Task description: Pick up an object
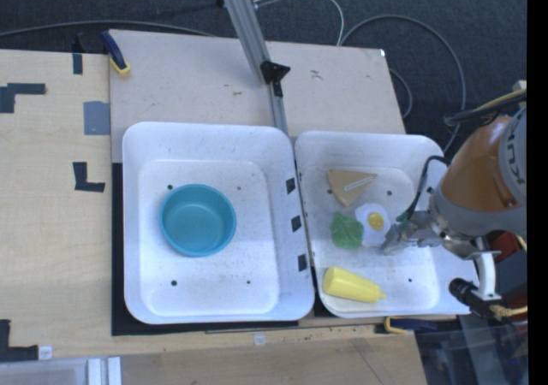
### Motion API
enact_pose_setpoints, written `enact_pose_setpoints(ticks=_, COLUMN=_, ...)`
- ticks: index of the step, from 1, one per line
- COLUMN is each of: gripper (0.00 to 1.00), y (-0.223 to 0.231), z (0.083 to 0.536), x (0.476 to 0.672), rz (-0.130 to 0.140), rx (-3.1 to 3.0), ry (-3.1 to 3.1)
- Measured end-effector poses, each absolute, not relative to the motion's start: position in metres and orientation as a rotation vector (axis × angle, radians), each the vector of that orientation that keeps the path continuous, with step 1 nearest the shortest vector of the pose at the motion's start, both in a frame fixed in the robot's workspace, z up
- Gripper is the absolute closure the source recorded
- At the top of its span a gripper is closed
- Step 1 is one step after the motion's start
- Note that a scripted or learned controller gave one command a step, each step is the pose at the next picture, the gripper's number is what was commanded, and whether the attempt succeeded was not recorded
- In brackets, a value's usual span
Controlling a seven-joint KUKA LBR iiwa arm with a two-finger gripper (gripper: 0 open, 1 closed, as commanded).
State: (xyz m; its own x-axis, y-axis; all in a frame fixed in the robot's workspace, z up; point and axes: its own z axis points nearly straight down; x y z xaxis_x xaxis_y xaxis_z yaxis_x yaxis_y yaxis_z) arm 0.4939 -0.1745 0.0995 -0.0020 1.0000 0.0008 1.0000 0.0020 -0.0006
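The gripper (pixel 392 242) hangs low in the right bin (pixel 402 145), its tip just beside the fried egg toy (pixel 373 221), at the egg's four o'clock. Whether the fingers are spread or clenched cannot be told from here; nothing shows between them, so I judge nothing is grasped yet.

The likeliest target is that egg, a flat white disc with a yellow yolk. It lies touching the green leafy toy (pixel 347 231) on its nine o'clock side, with the tan wedge of toast (pixel 348 186) near at its eleven o'clock. Because the egg is flat, a good grasp probably needs the tip centred over it and pressed right down to the bin floor, with the closing line set so that the green piece is not caught too.

The yellow corn-like piece (pixel 351 286), lying alone at the bin's six o'clock, looks the easier pick, being thicker and clear of neighbours. The blue bowl (pixel 199 219) sits in the left bin (pixel 137 204), well apart.
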Motion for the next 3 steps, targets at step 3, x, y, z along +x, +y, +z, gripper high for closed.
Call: enact_pose_setpoints(ticks=3, gripper=1.0, y=-0.119, z=0.202, x=0.487, rz=0.001, rx=-2.212, ry=-2.225)
